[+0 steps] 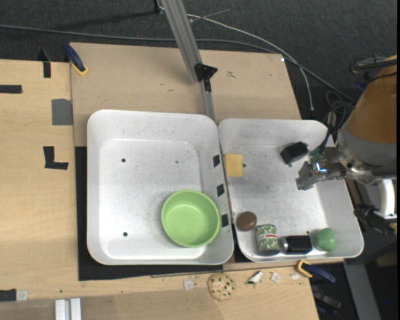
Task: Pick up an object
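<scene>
- The tool (312,173) hangs over the arm-side bin (270,129), close to that bin's wall on the arm's side and about halfway along it. Whether it is open or closed cannot be made out, and nothing can be seen gripped in it.
- The floor of the arm-side bin under and just beside the tool looks bare, so closing here would likely catch nothing.
- The nearest candidates sit along the arm-side bin's front wall. A green rounded piece (324,239) is in the corner on the arm's side, with a black object (295,244) just beside it. Next come a green-labelled can (266,239) and a brown round piece (246,220).
- They are packed close together and hard against the wall. A descent there could strike the wall, nudge a neighbour, set the rounded piece rolling, or pinch two things at once.
- A yellow block (234,165) rests alone at the arm-side bin's opposite wall, shared with the other bin (147,129). On that slope it may slide away when touched.
- The green bowl (191,218) lies beyond that shared wall, and its wide shape may be hard to pinch.
</scene>
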`<action>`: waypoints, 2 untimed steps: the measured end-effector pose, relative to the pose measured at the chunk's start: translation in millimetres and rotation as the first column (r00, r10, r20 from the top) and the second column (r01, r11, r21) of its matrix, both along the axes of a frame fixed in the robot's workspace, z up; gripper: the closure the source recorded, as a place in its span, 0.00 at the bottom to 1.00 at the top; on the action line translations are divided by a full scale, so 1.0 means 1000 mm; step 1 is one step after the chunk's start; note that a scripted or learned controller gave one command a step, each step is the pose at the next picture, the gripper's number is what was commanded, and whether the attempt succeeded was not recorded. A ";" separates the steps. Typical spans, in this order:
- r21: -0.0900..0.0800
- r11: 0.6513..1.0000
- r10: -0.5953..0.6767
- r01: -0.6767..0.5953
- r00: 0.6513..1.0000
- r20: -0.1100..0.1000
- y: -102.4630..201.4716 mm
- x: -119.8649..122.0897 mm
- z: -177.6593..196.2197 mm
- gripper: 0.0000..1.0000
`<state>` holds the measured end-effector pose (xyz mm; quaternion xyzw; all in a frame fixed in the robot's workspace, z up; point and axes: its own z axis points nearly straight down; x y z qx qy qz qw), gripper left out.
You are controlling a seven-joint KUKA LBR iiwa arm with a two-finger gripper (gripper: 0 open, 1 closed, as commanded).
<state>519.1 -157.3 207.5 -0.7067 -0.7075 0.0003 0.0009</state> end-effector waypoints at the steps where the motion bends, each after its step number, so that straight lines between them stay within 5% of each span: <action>1: 0.002 1.000 0.004 -0.004 1.000 -0.005 0.054 -0.001 -0.009 1.00; 2: 0.003 1.000 0.006 -0.006 1.000 -0.003 0.107 -0.006 0.005 1.00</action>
